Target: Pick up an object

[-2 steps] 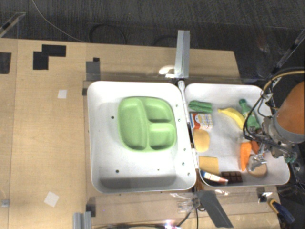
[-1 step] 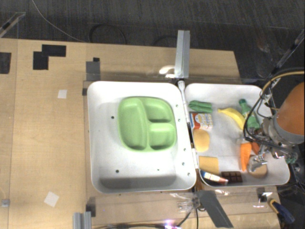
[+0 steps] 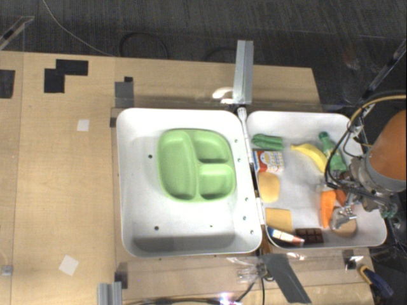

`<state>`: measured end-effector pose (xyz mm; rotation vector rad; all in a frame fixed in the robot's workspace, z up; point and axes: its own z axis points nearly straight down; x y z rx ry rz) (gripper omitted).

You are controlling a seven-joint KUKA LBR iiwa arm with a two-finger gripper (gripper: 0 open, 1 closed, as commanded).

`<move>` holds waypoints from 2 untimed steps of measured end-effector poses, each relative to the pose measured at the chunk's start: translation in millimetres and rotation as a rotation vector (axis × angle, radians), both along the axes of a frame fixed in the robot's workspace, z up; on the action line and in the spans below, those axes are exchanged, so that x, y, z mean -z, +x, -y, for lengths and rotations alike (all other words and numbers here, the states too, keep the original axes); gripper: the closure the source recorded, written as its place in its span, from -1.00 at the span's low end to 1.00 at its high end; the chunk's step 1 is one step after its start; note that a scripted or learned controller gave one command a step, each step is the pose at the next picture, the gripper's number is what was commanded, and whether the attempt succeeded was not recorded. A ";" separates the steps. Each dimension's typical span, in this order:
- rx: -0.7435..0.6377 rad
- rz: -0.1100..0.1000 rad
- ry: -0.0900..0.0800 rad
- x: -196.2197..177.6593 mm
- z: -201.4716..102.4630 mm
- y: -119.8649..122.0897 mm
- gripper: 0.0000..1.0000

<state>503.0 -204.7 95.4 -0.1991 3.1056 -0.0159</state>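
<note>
Down at the right bin's (image 3: 299, 122) near edge, the two-finger metal gripper (image 3: 344, 218) dips low over a slim orange carrot-shaped toy (image 3: 326, 208), seemingly lining up a grab, though whether it's clamped anything I can't tell.

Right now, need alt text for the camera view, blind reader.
The arm's gripper is low at the right bin's near right corner, beside a carrot, with a banana and other toy food scattered in that bin. The left bin holds a green divided tray.
</note>
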 end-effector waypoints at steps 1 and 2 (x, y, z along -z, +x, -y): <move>-0.022 -0.001 -0.001 0.2 -0.5 -0.3 -1.00; -0.074 -0.007 0.000 0.6 -1.4 2.2 -1.00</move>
